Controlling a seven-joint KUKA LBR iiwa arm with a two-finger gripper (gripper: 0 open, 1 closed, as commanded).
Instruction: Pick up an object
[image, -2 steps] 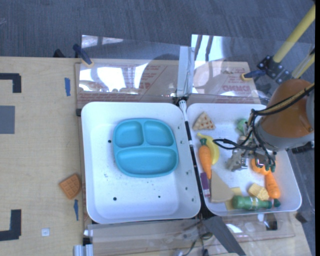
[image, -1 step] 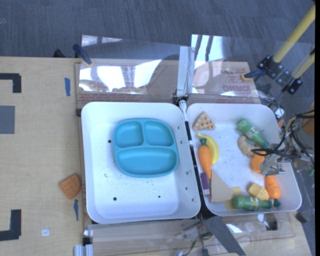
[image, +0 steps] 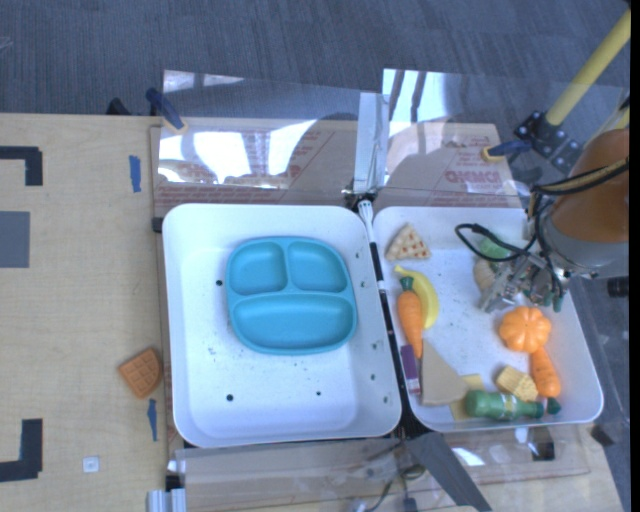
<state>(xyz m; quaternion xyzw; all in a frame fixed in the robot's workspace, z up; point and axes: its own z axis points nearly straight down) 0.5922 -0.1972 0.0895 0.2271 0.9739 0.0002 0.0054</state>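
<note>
Nearest the camera in the right bin (image: 590, 385), a green bottle (image: 503, 405) lay along the front wall, with a tan wedge (image: 440, 380) and a small yellow block (image: 516, 381) just behind it. Next back came an orange pumpkin (image: 524, 328) with a small carrot (image: 545, 373) below it, and toward the divider a larger carrot (image: 411, 318) touching a banana (image: 424, 293). A pizza slice (image: 408, 244) sat farthest back. The end effector (image: 522, 285) hung low just behind the pumpkin — whether released or clenched could not be told, and nothing showed in its grasp. The step looked like the descent toward a pick; the next move likely called for settling over the pumpkin and closing. The left bin (image: 190, 330) held a blue divided plate (image: 291, 294)
</note>
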